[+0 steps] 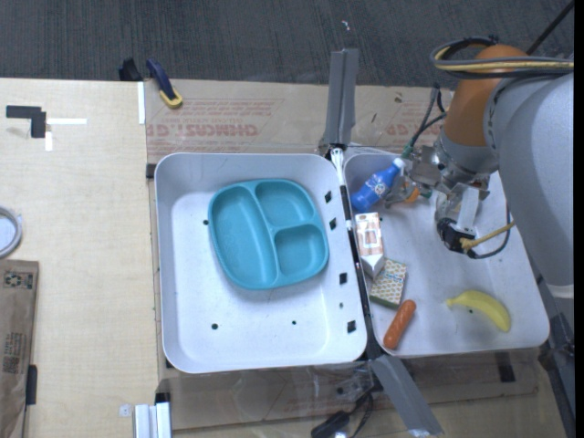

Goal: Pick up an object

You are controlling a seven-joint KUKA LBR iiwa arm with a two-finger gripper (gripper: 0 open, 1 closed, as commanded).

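The right bin (pixel 447 322) holds several objects. A blue bottle (pixel 374 188) lies at its far left corner. In front of it lie a small white and red carton (pixel 368 235) and a patterned box (pixel 389 284). An orange sausage-shaped piece (pixel 399 324) sits near the front edge, and a yellow banana (pixel 483 307) lies to the right. My gripper (pixel 415 182) hangs low over the far end of this bin, right beside the bottle's cap end. The wrist and cables block the view of its tip.
A blue divided plate (pixel 268 233) lies in the left bin (pixel 182 336). A grey post (pixel 342 99) rises behind the wall between the bins. The arm's grey body (pixel 538 153) covers the right bin's far right part. Black cable loops hang at the wrist (pixel 456 231).
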